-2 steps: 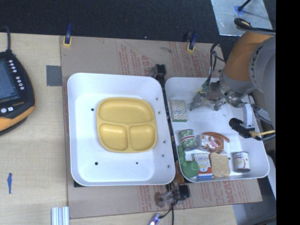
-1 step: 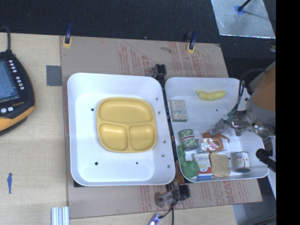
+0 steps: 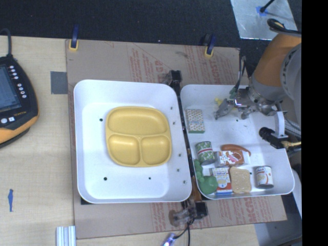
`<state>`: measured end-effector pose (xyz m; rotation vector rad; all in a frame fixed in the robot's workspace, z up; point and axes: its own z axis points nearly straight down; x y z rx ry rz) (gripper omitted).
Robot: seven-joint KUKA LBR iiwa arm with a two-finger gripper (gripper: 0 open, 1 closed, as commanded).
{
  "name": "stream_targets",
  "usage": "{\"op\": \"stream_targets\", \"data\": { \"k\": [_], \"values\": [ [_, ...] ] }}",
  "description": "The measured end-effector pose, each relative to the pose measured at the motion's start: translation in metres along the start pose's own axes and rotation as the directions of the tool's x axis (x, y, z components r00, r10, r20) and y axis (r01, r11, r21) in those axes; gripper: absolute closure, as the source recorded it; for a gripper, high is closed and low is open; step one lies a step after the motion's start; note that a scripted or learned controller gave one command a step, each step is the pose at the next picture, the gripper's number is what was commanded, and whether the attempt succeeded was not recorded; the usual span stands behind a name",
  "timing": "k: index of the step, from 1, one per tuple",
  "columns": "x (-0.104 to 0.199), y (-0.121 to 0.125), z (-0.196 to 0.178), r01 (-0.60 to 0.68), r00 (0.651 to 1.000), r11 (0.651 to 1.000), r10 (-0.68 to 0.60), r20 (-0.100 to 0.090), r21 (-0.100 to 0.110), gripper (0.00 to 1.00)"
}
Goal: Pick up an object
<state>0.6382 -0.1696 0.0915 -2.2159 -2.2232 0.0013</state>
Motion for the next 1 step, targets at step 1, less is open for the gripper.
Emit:
{"op": "stream_targets", "data": {
  "k": [1],
  "values": [
    [-0.02, -0.1427, -0.0506, 0.0, 1.0, 1.0, 0.0, 0.001, 0.001, 0.0]
  ]
}}
